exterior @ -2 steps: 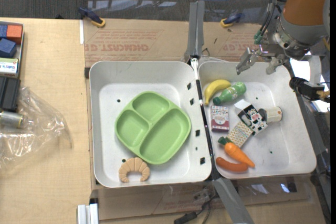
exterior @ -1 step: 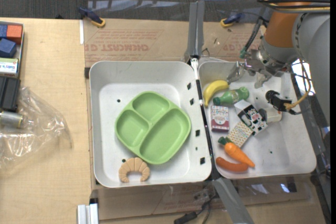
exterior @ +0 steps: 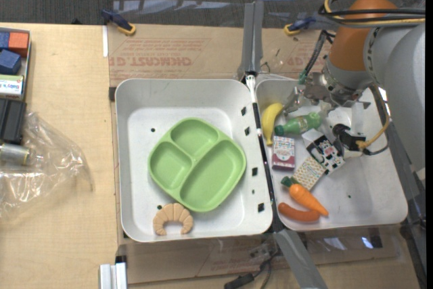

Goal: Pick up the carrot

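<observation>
Carrot (exterior: 308,197): smooth orange cone with green top, in the right bin (exterior: 379,203), just above the red sausage (exterior: 298,213).
Tool (exterior: 316,95): well apart from the carrot, over the green bottle (exterior: 298,124); grip state cannot be told.

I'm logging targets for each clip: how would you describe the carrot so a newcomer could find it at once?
Look in the right bin, at its near left corner. The carrot lies there at a slant, orange with a green top, just below a speckled card. A redder sausage lies against its lower side; the carrot alone is tapered with a leafy end.
</observation>
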Controlling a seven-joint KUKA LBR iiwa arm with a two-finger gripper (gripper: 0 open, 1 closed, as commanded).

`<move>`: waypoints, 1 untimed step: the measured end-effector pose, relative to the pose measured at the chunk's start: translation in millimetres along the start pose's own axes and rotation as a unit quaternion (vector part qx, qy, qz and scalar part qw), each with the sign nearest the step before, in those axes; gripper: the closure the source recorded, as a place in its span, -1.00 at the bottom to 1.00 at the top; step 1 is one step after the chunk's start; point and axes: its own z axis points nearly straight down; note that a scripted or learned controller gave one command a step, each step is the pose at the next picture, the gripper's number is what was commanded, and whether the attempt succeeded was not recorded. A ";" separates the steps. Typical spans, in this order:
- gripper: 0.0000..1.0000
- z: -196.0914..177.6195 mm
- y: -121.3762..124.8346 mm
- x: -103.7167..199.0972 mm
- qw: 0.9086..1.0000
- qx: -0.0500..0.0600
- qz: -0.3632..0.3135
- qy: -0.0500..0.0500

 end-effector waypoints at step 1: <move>-1.00 -0.8 0.9 -3.9 0.983 -0.001 -0.182 0.000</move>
